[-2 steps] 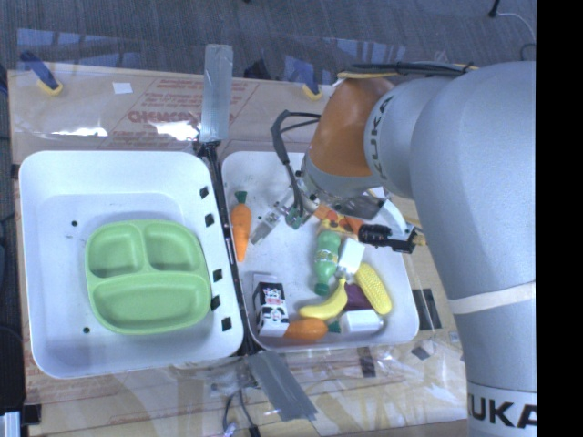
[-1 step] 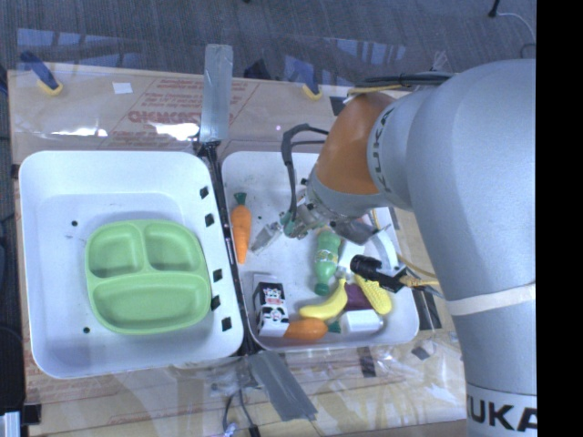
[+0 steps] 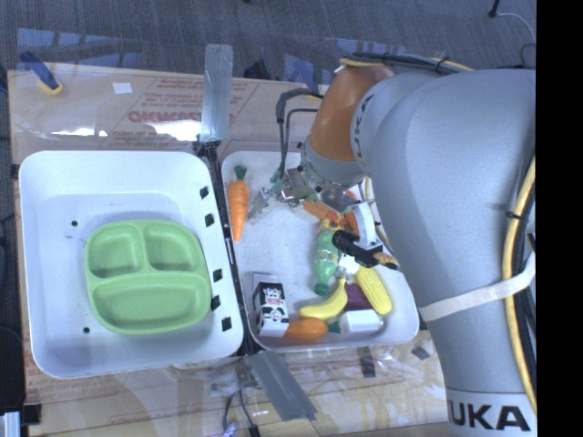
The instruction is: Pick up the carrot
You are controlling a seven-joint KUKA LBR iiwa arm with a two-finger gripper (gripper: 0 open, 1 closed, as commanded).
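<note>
The carrot (image 3: 238, 209) lies in the right bin (image 3: 273, 335), close against that bin's left wall, near the centre of the frame. It is orange with a green top; the top points toward the upper edge of the frame and the tip points down. Nothing is touching it. The gripper (image 3: 278, 194) hangs to the right of the carrot, near it but apart from it, in the upper part of the same bin. Its metal fingers (image 3: 260, 205) stand apart, with nothing between them. The arm (image 3: 455, 198) enters from the right of the frame and covers much of the right bin's right side; its orange band (image 3: 337, 121) sits just above the gripper. Below the gripper, toward the lower right of the bin, lies a green bottle (image 3: 325, 258). Below the bottle lies a banana (image 3: 326, 306), with a corn cob (image 3: 373, 289) just to its right. At the bin's lower edge an orange item (image 3: 305, 330) rests beside a small black-and-white carton (image 3: 270, 303). The left bin (image 3: 46, 198) fills the left half of the frame and holds a green plate (image 3: 146, 276) with three compartments, well apart from the carrot.
</note>
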